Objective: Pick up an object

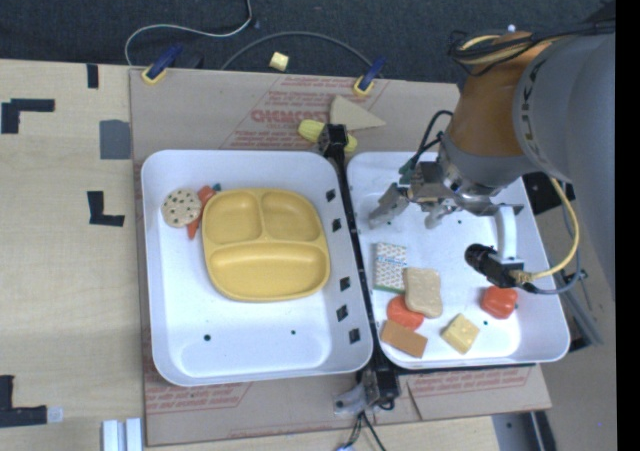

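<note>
A: Arm pose? Go left to right.

B: Gripper (412, 207) hangs over the upper part of the right bin (540, 344). Two grey fingers (386, 207) splayed apart, released, nothing between them. Right of that, the wrist block, then the orange band (490, 119) and the grey arm body at 2 o'clock in the frame.

A: Pickable objects?

B: All at 6 o'clock from the gripper, well below it, in the right bin's lower half. Patterned square card (390, 265), pale with a green-and-red print, lying flat. Tan toast slice (423, 291) just right of it, overlapping a red-orange round piece (403, 313). Brown block (403, 341) beneath that. Yellow cube (460, 332) at 4 o'clock from the toast. Red-orange piece (499, 302) further right, beside a black fitting with a yellow cable.

A: Surroundings?

B: Left bin (170, 339) holds a yellow divided plate (266, 243), with a speckled cookie (181, 207) and a small orange piece at its 10 o'clock. Both bins sit on cardboard (270, 109) clamped at the top edge, on a light wood bench (60, 289) with black tape marks. Dark carpet at 12 o'clock.
</note>
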Tool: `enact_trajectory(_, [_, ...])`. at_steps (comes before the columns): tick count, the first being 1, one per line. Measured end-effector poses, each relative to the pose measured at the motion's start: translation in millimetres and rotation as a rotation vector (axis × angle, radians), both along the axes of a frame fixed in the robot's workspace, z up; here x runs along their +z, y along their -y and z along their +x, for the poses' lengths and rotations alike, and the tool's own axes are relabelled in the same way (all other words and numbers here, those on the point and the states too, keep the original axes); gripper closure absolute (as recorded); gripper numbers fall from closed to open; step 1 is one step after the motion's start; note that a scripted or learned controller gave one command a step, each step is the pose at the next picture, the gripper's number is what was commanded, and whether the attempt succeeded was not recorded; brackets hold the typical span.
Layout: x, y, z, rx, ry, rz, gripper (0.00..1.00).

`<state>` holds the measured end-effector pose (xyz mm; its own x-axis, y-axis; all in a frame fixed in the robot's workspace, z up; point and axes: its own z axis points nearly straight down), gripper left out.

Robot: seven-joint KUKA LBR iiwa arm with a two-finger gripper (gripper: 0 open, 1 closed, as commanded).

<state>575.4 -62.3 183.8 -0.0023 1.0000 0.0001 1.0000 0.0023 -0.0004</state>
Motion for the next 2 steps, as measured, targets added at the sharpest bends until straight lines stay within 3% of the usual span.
enact_trajectory(1, [-0.1, -18.1, -61.5, -0.003, -0.005, 0.001, 0.0])
enact_trajectory(2, [-83.7, 37.9, -35.1, -0.007, -0.006, -0.001, 0.0])
